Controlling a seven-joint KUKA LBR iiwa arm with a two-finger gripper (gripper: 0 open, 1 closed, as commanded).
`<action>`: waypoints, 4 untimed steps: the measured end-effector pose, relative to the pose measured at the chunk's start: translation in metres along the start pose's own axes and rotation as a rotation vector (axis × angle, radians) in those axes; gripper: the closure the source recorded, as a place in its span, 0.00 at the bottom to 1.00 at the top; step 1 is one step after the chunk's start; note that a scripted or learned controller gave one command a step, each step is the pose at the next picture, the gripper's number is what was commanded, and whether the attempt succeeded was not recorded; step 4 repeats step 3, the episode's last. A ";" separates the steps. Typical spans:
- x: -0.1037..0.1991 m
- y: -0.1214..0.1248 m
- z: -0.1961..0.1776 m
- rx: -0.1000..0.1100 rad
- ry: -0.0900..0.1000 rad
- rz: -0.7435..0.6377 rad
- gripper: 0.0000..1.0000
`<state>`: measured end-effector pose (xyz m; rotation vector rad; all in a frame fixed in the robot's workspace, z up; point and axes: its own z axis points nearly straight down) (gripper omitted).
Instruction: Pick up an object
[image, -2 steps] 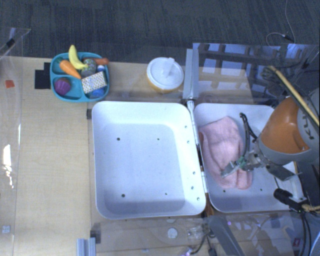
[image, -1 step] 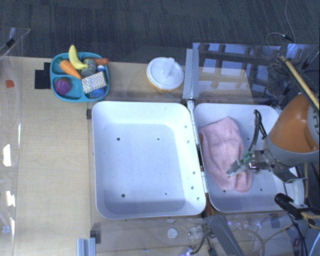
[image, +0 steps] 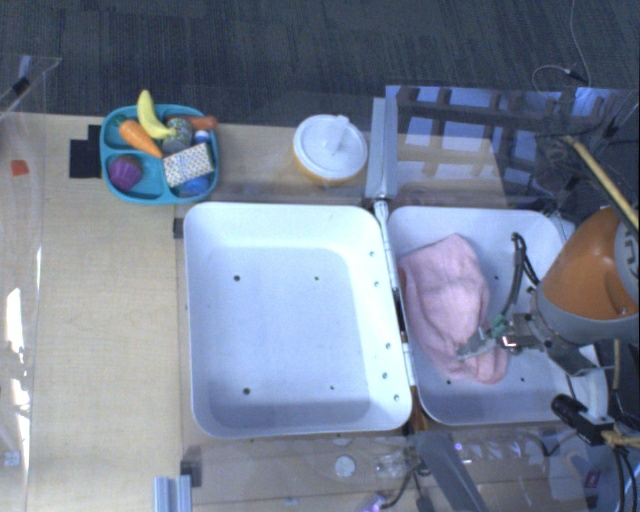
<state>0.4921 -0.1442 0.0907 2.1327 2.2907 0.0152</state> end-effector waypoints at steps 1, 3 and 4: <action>0.018 0.001 0.000 -0.002 -0.004 0.213 0.00; 0.091 0.053 -0.094 0.012 0.002 0.066 1.00; 0.091 0.053 -0.094 0.012 0.002 0.066 1.00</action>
